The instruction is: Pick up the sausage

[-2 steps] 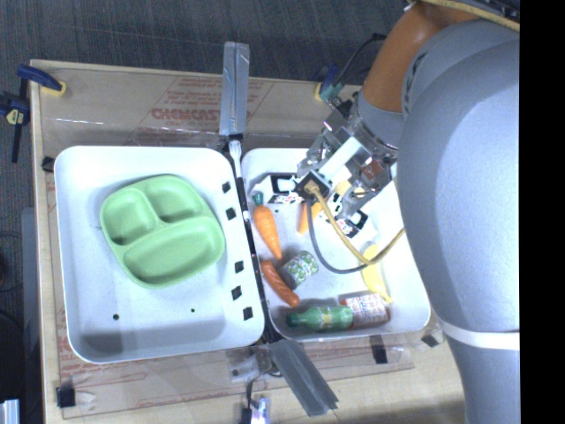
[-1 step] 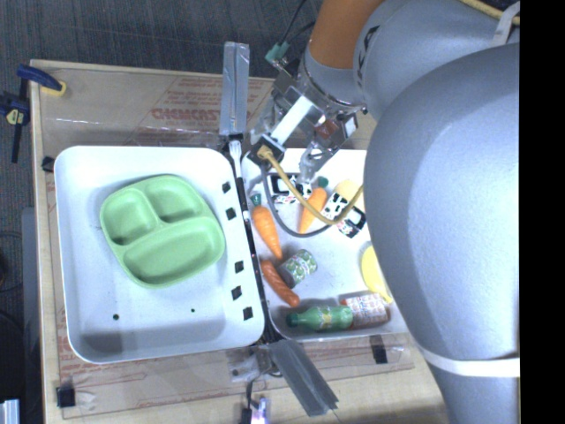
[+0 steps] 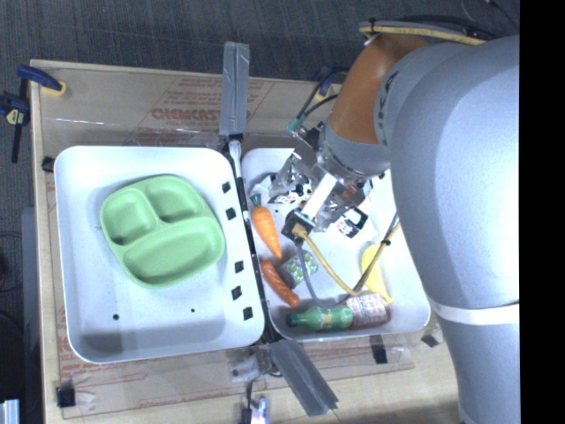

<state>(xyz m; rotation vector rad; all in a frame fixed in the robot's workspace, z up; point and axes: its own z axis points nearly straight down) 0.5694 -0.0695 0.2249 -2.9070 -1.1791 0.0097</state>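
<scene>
The sausage (image 3: 279, 283) lay in the right bin (image 3: 349, 253), squeezed between the carrot (image 3: 266, 229) and a green bottle (image 3: 322, 318), so the gripper (image 3: 296, 191), whose spread I could not make out, risked catching the carrot instead.

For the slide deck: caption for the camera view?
KUKA arm over the right bin; sausage lies beside the carrot, green plate in the left bin.

Green plate (image 3: 161, 229) in left bin (image 3: 88, 307); carrot (image 3: 266, 231) and bottle (image 3: 322, 318) in right bin (image 3: 406, 291)

bins (image 3: 88, 312) 2 | plate (image 3: 163, 228) 1 | carrot (image 3: 266, 230) 1 | sausage (image 3: 279, 283) 1 | bottle (image 3: 327, 318) 1
</scene>
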